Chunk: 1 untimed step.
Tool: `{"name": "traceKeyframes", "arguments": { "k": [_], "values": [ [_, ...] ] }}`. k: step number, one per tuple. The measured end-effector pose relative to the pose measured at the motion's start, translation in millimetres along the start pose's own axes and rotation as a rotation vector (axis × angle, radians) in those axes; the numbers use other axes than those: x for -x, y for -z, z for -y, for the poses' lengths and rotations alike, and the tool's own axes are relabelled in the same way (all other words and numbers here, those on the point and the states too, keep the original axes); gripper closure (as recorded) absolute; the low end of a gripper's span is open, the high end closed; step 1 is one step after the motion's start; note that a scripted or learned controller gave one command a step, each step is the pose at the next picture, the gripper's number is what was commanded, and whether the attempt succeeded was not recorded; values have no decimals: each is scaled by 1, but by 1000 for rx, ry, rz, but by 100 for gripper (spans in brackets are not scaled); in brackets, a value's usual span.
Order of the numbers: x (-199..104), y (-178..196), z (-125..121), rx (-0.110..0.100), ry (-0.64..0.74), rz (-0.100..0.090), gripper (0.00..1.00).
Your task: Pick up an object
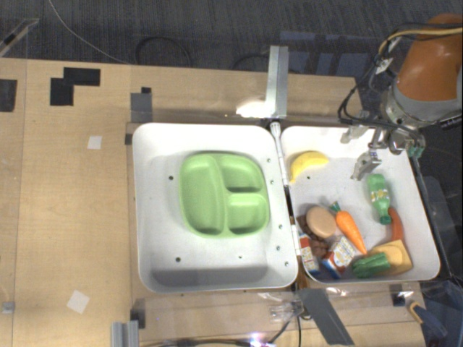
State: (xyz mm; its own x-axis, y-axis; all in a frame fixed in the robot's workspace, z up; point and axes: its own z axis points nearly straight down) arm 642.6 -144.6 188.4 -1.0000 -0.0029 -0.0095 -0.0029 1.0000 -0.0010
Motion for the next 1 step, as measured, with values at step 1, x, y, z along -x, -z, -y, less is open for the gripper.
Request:
{"name": "traceKeyframes", "arguments": {
  "k": [1],
  "values": [
    [-37,-91,-23,0,124,2,0]
  ]
}}
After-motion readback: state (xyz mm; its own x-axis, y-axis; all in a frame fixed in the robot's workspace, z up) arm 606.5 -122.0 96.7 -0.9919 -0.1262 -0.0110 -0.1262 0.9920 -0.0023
